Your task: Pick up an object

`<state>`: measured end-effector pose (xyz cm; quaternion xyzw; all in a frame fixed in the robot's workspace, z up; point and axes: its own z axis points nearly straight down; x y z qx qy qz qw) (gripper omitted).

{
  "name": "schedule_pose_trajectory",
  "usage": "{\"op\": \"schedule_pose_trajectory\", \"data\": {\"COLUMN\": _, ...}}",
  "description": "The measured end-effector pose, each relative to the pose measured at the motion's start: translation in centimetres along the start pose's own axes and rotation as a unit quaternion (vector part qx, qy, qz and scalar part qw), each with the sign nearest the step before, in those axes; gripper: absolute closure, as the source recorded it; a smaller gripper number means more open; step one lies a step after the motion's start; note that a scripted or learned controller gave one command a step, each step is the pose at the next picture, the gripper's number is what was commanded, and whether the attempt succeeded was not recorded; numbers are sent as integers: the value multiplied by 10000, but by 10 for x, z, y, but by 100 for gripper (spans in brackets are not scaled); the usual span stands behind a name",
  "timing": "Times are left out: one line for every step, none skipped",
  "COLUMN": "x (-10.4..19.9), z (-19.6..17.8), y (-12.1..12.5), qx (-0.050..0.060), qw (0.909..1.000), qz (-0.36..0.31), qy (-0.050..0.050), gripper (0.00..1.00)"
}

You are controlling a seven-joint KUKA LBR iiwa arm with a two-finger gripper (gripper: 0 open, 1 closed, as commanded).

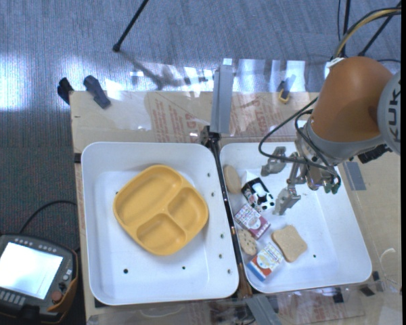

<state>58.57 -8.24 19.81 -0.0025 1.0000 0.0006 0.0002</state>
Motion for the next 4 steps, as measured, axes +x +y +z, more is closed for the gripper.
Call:
{"op": "schedule_pose_trajectory", "data": {"x": 57, "z": 83, "y": -2, "qx": -1, "qw": 9958, "qz": 913, "qy": 33, "gripper": 0}}
{"op": "schedule_pose_trajectory", "data": {"x": 0, "z": 100, "y": -5, "qx": 20, "qw": 9860, "qz": 1666, "qy": -76, "gripper": 0}}
{"op": "schedule_pose_trajectory", "data": {"x": -2, "z": 88, "y": -2, "qx": 3, "qw": 9866, "qz": 1626, "qy": -102, "gripper": 100}}
{"op": "schedule_pose_trajectory", "data": {"x": -6, "z": 7, "y": 99, "qx": -13, "qw": 9945, "qz": 1045, "qy": -38, "gripper": 100}}
